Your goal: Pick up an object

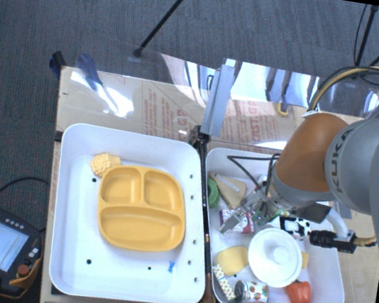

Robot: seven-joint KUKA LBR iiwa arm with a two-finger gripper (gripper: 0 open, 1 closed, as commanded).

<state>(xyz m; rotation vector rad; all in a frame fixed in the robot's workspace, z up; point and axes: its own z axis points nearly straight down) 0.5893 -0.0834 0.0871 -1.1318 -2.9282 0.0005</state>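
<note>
The gripper (239,219) is lowered into the right bin (338,280), just left of the white bowl (275,257); its closure cannot be told. A red-and-white packet (243,224) lies beneath; a grasp seems pending.

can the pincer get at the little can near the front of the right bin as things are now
Probably yes. The can lies on its side at the right bin's front wall with open space above it. The white bowl sits close behind it and a yellow piece beside it, so a descent from above looks tight but possible.
</note>
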